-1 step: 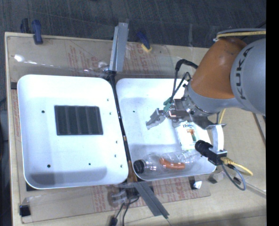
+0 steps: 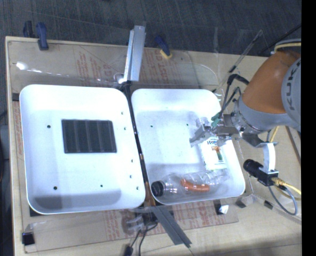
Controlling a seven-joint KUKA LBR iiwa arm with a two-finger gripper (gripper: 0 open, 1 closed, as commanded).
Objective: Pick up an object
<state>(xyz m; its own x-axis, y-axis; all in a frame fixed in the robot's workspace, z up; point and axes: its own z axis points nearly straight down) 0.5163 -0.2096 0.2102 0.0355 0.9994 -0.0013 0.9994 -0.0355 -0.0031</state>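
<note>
My gripper [image 2: 202, 133] hangs over the right side of the right bin [image 2: 163, 116], its metal fingers pointing left above the bin floor. Just below it lies a white tube with green and orange print [image 2: 215, 156], near the bin's right wall. Along the front wall rests a clear plastic bottle with a black cap [image 2: 176, 185] and an orange thing [image 2: 195, 185] beside or inside it. Nothing shows between the fingers.
The left bin [image 2: 40, 185] holds a dark ribbed rectangular pad [image 2: 88, 136] in its middle. A metal post [image 2: 134, 52] rises at the back between the bins. Blue clamps [image 2: 41, 35] sit on the bench's far edge.
</note>
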